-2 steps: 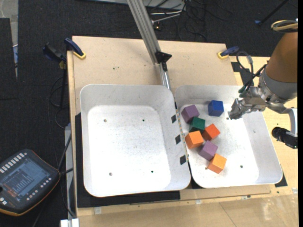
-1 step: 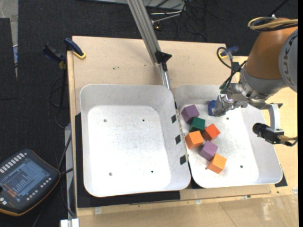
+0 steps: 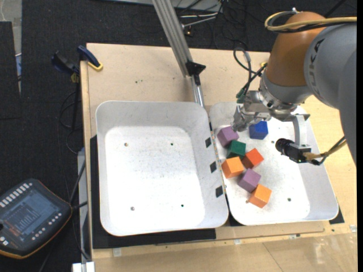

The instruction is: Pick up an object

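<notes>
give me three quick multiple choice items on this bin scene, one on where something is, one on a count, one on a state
1. Where do the blocks lie?
A. in the right bin
B. in the left bin
C. on the bare bench

2. How many purple blocks are there?
A. one
B. two
C. four

3. How does the blue block stand relative to the other blocks?
A. stacked on the green block
B. apart from the cluster, resting on the bin floor
C. outside the bins

Key:
1 A: every block rests on the floor of the right bin, beside the left bin.
2 B: one purple block lies at the top of the cluster and a second purple block lower down.
3 B: the blue block sits alone, right of the cluster, near the gripper, with the green block separate below it.
</notes>
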